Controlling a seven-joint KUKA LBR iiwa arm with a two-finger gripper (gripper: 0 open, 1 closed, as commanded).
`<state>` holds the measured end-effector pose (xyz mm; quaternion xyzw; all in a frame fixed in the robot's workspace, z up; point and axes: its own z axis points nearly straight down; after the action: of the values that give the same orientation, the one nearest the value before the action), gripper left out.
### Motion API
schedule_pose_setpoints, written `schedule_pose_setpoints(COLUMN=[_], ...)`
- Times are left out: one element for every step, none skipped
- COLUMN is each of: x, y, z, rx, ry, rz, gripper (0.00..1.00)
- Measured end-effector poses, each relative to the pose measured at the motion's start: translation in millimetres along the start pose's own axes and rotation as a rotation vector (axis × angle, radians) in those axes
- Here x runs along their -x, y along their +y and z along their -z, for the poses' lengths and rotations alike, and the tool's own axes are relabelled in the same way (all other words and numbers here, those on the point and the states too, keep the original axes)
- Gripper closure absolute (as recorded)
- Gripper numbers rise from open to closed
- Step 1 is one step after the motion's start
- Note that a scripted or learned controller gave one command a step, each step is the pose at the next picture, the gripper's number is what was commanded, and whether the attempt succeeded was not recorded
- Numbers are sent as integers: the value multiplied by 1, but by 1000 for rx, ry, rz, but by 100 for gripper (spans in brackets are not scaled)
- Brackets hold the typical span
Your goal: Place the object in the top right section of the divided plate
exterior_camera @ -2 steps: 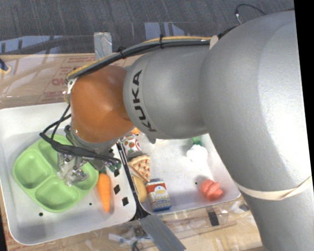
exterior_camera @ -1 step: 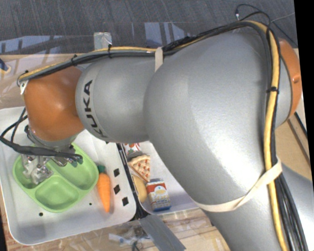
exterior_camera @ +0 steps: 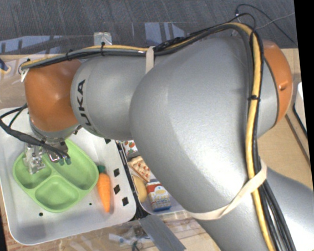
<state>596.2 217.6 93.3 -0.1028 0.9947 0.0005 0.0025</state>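
Gripper (exterior_camera: 48,157) hangs low over the upper part of the green divided plate (exterior_camera: 57,180), and whether it is spread or pinched I cannot tell. Much of the view is taken by the grey arm (exterior_camera: 201,123), reaching across both bins. Beside the plate's right edge, a carrot (exterior_camera: 105,191) lies on the left bin's (exterior_camera: 23,228) floor.

Two white bins are borne by the bench (exterior_camera: 285,153). The left bin (exterior_camera: 22,225) is seen at eight o'clock; the right bin (exterior_camera: 144,207), largely hidden, is set touching beside it.
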Motion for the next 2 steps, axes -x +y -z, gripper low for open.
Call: schedule_pose_setpoints(x=[-9,7], y=[-15,-2], z=[-1,-1], rx=[0,-3], ry=[6,7], rz=[233,-117], gripper=[100,100])
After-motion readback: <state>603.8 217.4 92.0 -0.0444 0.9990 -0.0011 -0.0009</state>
